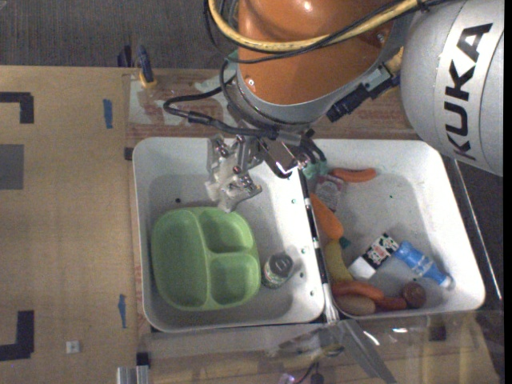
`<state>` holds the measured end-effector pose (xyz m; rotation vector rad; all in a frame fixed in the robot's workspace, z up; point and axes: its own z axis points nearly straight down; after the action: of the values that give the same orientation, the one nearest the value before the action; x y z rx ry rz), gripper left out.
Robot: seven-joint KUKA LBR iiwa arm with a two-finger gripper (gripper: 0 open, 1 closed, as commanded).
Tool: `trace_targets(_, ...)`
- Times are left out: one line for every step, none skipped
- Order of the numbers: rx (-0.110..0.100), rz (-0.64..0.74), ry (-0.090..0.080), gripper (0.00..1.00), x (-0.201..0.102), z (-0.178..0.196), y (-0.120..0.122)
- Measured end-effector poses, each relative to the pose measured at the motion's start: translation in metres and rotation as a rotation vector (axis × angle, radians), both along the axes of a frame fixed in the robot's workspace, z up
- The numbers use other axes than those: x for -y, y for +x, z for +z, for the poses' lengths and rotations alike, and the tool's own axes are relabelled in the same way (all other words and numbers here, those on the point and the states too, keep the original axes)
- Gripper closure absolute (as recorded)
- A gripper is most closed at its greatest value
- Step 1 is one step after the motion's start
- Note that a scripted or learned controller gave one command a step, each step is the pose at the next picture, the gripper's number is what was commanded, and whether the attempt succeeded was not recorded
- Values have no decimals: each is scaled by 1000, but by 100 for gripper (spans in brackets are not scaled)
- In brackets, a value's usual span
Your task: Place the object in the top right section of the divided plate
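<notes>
The green divided plate [205, 256] lies in the left bin [152, 174], toward its front left. Its top right section [228, 232] sits just below my gripper [232, 181]. The gripper hangs over the back middle of the left bin, at the plate's upper right edge. A small pale shape [221, 192] shows at the gripper's lower end; I cannot tell whether it is a held object or part of the gripper. The orange band and grey wrist hide the back of both bins.
A small round tin [278, 269] stands right of the plate. The right bin [448, 214] holds an orange sausage [353, 174], a carrot [328, 218], a banana [337, 262], a black-and-white carton [381, 252], a blue bottle [422, 265] and a brown ball [414, 294].
</notes>
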<state>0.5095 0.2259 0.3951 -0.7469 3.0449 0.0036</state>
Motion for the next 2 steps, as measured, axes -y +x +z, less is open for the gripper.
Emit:
trace_targets(-1,373,-1,100,-1,-180,2)
trace_targets(28,605,3,100,6,-278,-7)
